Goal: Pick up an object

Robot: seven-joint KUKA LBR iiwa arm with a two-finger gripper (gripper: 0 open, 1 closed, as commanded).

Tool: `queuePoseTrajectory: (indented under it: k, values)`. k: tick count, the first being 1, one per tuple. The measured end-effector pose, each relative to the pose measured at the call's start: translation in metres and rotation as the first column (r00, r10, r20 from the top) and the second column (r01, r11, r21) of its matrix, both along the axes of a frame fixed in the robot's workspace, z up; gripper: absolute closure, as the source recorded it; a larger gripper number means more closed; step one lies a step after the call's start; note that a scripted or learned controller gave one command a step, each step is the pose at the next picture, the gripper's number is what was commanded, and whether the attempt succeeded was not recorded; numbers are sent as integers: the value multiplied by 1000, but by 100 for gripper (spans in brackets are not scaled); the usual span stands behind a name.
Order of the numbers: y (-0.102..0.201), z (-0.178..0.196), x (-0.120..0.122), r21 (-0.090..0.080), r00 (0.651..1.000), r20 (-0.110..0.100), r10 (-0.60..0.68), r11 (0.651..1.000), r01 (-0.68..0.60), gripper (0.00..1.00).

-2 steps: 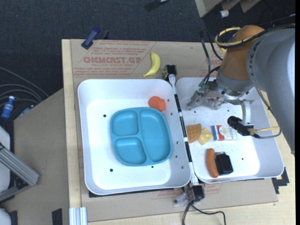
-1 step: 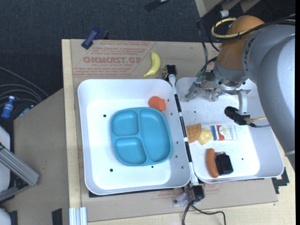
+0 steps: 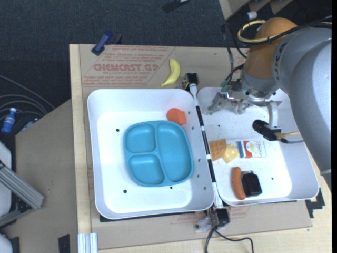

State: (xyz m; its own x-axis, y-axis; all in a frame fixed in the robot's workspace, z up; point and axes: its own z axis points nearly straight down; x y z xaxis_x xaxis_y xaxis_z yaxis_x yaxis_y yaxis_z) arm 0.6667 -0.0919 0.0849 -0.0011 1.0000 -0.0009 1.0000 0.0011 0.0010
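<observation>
Hovering at twelve o'clock of the right bin (image 3: 295, 191): claw (image 3: 231, 100), spread unclear, perhaps empty. Approach sausage (image 3: 238, 183) at six o'clock squarely, avoiding black block (image 3: 251, 184).

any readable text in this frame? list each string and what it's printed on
"CHEMCAST G.P": red print on the brown board behind the bins; last letters uncertain.
Smaller red lines above and below it on that board: too blurred to read.
Small white packet with red and blue print, right bin: too small to read.
</observation>
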Motion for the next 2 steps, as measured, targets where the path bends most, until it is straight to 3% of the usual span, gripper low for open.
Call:
queuePoseTrajectory:
  k: [1,2]
  values:
    - [0,0,-16,1,1000,-4,-1,1000,1,0]
    - [1,0,0,0,1000,1,0,1000,0,0]
